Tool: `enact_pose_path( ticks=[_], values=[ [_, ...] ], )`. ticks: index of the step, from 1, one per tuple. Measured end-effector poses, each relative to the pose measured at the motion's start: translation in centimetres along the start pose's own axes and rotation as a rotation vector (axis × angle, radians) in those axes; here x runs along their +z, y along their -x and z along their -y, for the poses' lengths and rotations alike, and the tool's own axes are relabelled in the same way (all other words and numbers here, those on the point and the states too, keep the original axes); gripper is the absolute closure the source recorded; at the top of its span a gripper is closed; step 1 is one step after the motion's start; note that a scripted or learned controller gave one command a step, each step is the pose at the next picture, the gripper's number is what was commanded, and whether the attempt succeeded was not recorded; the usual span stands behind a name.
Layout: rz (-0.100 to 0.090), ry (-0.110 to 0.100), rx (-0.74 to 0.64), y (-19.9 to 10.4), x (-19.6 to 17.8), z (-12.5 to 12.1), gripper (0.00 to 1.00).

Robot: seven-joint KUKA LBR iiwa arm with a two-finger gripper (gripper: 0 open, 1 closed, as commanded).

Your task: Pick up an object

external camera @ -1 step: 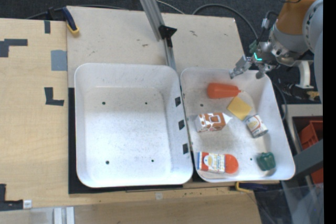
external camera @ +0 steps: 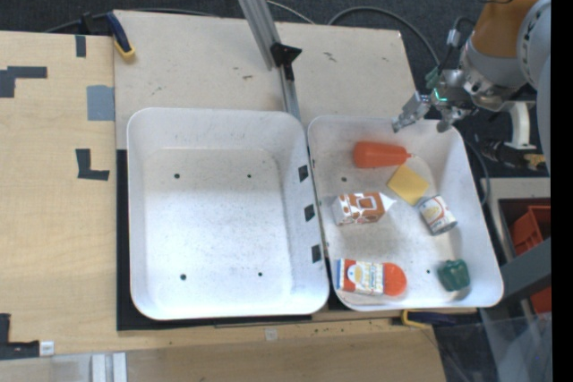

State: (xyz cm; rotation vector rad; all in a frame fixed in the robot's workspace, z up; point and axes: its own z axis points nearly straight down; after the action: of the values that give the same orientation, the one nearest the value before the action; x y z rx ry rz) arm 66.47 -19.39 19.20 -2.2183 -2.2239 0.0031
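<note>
Nearest the camera, in the right bin (external camera: 479, 277), a red-and-white pouch (external camera: 369, 278) lies by the front wall, with a green pepper (external camera: 453, 275) in the front right corner. Behind them sit a small carton (external camera: 362, 208), a can (external camera: 436, 215) and a yellow block (external camera: 408, 184) just beside the can; an orange carrot (external camera: 380, 155) lies farthest back. The left bin (external camera: 143, 192) stands alongside on the desk (external camera: 54, 219). The end effector (external camera: 421, 114) hangs over the right bin's far rim, above the carrot and touching nothing; whether it is released or clenched I cannot tell. The arm (external camera: 501, 31) reaches in from the right.
</note>
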Motion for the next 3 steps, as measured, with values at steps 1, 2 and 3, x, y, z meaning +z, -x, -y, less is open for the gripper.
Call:
enact_pose_path(
  ticks=[1, 2, 3],
  values=[
    [-0.001, -0.004, 0.000, -0.2, 4.9, -0.8, 0.00],
    [-0.001, -0.012, 0.002, -0.2, 10.2, -0.6, 0.00],
    [0.000, -0.012, 0.001, -0.2, 9.0, -0.6, 1.00]
  ],
)
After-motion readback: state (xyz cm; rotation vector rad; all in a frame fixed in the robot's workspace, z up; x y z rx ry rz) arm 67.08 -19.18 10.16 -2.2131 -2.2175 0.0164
